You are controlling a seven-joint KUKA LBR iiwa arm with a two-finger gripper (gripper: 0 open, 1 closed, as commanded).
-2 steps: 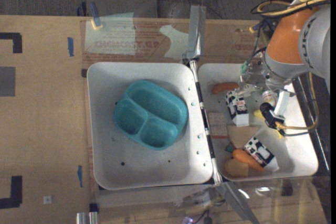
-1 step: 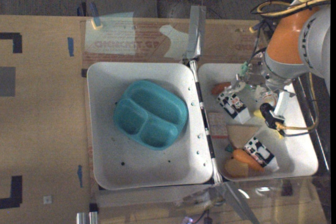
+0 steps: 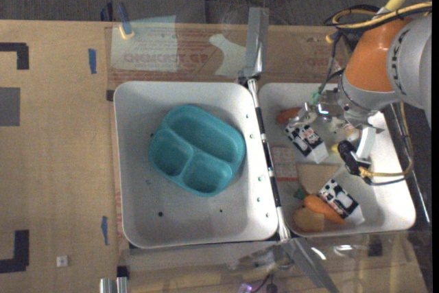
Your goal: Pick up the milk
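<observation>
Brown cardboard covers the surface (image 3: 55, 168) under two shallow white bins; the left bin (image 3: 134, 216) carries a teal divided plate (image 3: 197, 149), and the right bin (image 3: 398, 213) holds the clutter I must work in. My hand (image 3: 328, 114) hangs over the upper middle of the right bin, just beside a small black-and-white patterned carton, the milk (image 3: 304, 139), which lies tilted near the bin's left wall. Whether my hand is spread or clenched I cannot tell from this slant, and I see nothing between its tips, so I claim no hold. I judge the milk to be a light toy box, stiff enough to take a squeeze, with smooth printed faces that could slip, so I would take it across its two narrower flat sides, near the middle, rather than by a corner. A second carton (image 3: 339, 200) with the same cow pattern lies lower right, touching an orange carrot-like piece (image 3: 322, 206) and a tan rounded piece (image 3: 310, 219) by the bin's near wall. A reddish sausage-like piece (image 3: 289, 114) lies just above the milk, and a tan flat wedge (image 3: 317, 175) sits just below it; both crowd the sides I want, and the bin's left wall leaves little room on that side
</observation>
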